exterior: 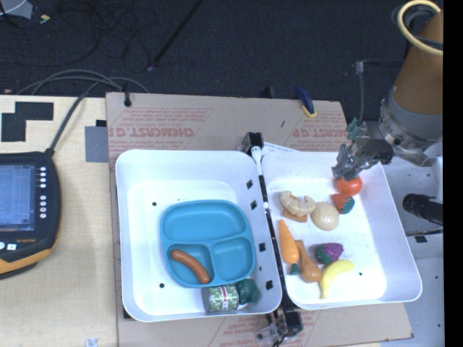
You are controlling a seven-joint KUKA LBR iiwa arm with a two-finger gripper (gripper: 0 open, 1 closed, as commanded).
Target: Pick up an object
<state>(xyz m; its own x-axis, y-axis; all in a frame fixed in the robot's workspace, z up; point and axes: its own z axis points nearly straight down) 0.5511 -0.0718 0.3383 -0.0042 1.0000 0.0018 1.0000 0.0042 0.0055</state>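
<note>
Up at two o'clock in the right bin: the fingers (350, 170) hang right over a red tomato (349, 186), tips touching or just above its top; I cannot tell how far apart they stand, nor whether the tomato sits between them.

Arm: grey wrist (409, 125) with the orange band (423, 67) above it, coming in from three o'clock.

Nearest neighbour: a small teal piece (344, 204) pressed against the tomato at its six o'clock side.

Next ring out: a pale round potato (325, 217) and a tan mushroom piece (296, 205), toward eight and nine o'clock from the tomato, near but apart from it.

Lower right bin (391, 226): carrot (289, 243), purple piece (329, 251), banana (334, 273), all clustered at six to seven o'clock, well apart from the target.

Left bin (137, 194): blue divided tray (206, 226) with a sausage (191, 265) in its lower-left compartment; a can (222, 298) lying at the bin's six o'clock edge.

Table (72, 280): a teach pendant (25, 208) at nine o'clock.

Step in hand, my read: closing on the tomato.

How to do it well: centre over the tomato's widest part, go low enough to straddle it, keep clear of the teal piece, squeeze gently since a round skin can squirt out, then lift straight up.
</note>
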